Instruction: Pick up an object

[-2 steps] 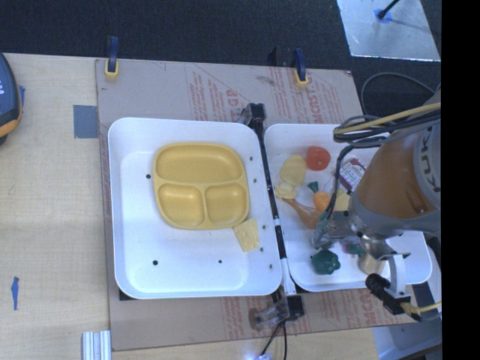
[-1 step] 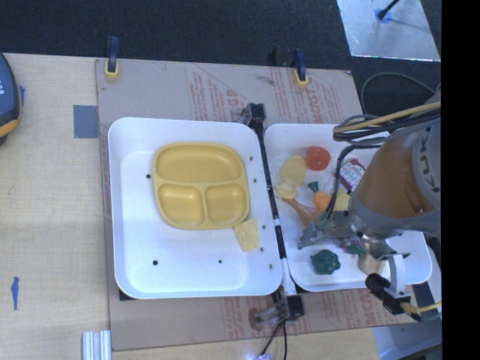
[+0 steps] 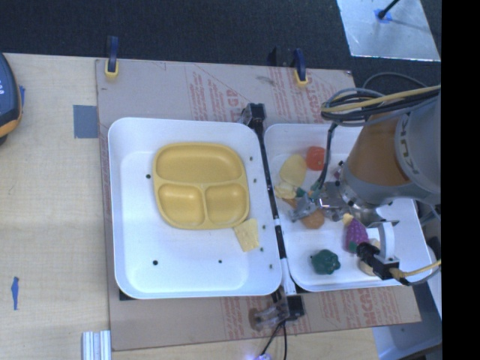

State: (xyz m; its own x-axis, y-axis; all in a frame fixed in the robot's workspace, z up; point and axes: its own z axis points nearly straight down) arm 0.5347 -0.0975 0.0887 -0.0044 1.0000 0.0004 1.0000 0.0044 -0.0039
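Objects for picking are sitting in the right bin [image 3: 420, 216], right of frame: a red ball [image 3: 316, 157], pale yellow piece [image 3: 293, 169], knobbly green lump [image 3: 325, 261], purple piece [image 3: 355, 235]. I'm lowering the end effector [image 3: 313, 207] among them at bin centre; can't tell its state, nothing looking lifted yet, so grasp and lift are remaining. Left bin [image 3: 127, 201] is carrying a smooth yellow divided plate [image 3: 201, 184] and a flat cracker-like square [image 3: 247, 235].

yellow tray [image 3: 201, 184] in left bin [image 3: 132, 223]
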